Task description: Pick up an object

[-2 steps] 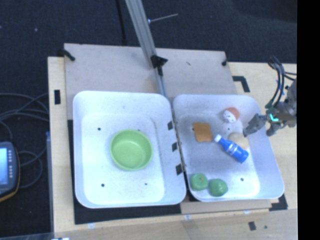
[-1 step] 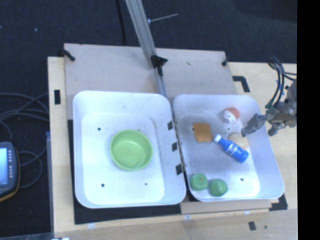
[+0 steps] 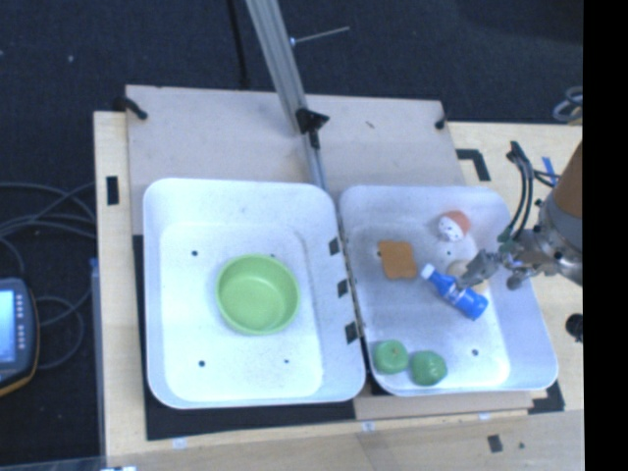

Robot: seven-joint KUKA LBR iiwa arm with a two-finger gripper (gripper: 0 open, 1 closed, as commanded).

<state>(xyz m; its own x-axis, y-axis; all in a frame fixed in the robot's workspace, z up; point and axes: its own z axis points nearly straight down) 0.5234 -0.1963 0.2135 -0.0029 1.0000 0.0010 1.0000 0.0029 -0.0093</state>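
The right bin (image 3: 520,361) holds a blue bottle with a white cap (image 3: 457,293), a tan square block (image 3: 397,259), a white and orange round object (image 3: 451,228), a small pale object (image 3: 457,268) and two green round pieces (image 3: 392,356) (image 3: 428,367). My gripper (image 3: 497,268) hangs over the bin's right side, just right of the blue bottle. Its fingers stand apart, one (image 3: 478,268) close to the bottle's upper end, with nothing between them. A green bowl (image 3: 257,293) sits in the left bin (image 3: 177,214).
A slanted metal rail (image 3: 280,52) runs from the top down to the gap between the bins. Black clips (image 3: 345,287) line the seam between the bins. A handheld device (image 3: 15,332) lies off the bench at far left.
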